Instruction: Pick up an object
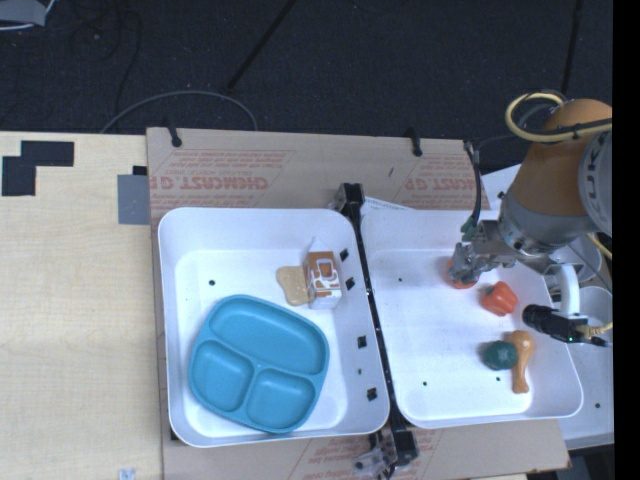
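The end effector (465, 266) covers most of a small red object (463, 282) beneath it

We see a smooth, glossy blue plastic divided plate (258, 363) in the matt white plastic bin (180, 268), brown corrugated cardboard (260, 173) beneath, and a pale wood-grain counter (70, 318).

The right bin's (420, 408) left half lies open, while an orange block (499, 297) and teal-headed wooden toy (508, 354) crowd its right.

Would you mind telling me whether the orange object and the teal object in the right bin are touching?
Apart. The camera view shows bare white bin floor between the orange object and the teal object.
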Tool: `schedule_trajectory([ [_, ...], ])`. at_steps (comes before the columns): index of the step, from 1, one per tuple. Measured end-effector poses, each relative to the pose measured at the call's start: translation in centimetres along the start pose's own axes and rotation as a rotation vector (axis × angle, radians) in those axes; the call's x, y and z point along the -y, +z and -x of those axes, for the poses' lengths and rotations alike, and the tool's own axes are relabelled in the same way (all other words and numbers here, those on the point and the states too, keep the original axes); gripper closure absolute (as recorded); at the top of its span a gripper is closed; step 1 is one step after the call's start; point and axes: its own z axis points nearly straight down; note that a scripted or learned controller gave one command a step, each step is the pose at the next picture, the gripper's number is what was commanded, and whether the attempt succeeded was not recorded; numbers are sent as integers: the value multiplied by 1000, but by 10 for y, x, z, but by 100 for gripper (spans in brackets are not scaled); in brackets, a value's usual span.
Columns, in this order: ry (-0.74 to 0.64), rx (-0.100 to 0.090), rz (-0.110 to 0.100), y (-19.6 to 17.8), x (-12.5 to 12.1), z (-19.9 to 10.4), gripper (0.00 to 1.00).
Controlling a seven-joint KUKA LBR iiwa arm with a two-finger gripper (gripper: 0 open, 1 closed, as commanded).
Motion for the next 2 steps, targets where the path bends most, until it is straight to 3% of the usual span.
schedule_trajectory([
  [1, -3, 0, 1, -61, 4, 2, 100],
  [2, -3, 0, 0, -79, 4, 3, 100],
])
